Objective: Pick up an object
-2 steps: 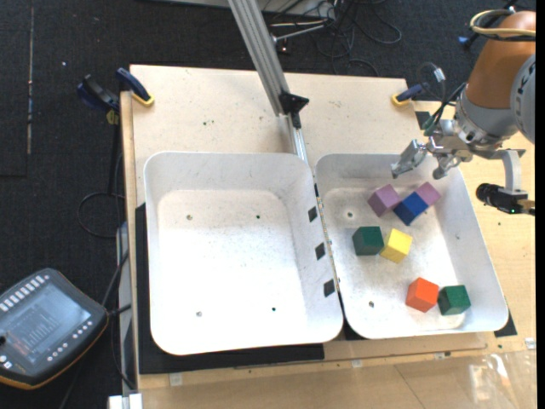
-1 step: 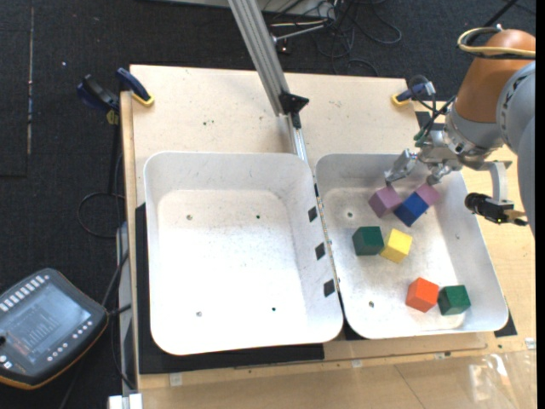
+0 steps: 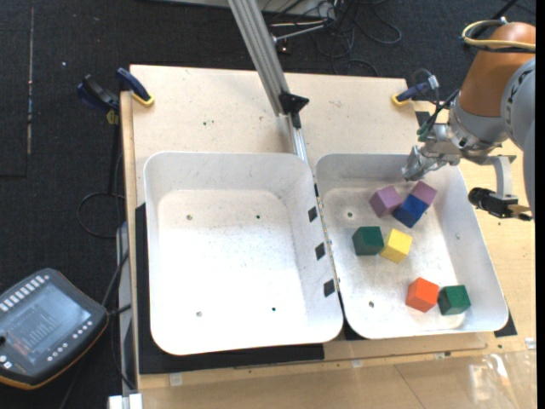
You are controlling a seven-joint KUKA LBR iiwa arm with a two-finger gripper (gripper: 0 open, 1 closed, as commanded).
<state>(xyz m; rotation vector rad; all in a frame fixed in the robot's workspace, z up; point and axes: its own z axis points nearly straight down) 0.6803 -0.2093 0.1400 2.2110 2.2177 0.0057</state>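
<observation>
The gripper [image 3: 415, 170] is seen at the right bin's [image 3: 477, 254] far side, just above clustered purple blocks [image 3: 385, 200]; its jaw state cannot be told. A neighbouring blue block [image 3: 410, 210] may be nudged, spoiling the grasp.

A robotics lab: clamped bench [image 3: 255, 100], teach pendant [image 3: 43, 326], loose cables [image 3: 341, 15].

arm [image 3: 502, 75]: cut off by the right edge, upper links out of frame | hand [image 3: 415, 170]: tip small and dark against the bin wall, finger state cannot be told | purple cube [image 3: 423, 193]: partly covered by blue cube [image 3: 410, 210] | pendant [image 3: 43, 326]: clipped at the left edge | surface [image 3: 213, 100]: front edge cropped at bottom
</observation>
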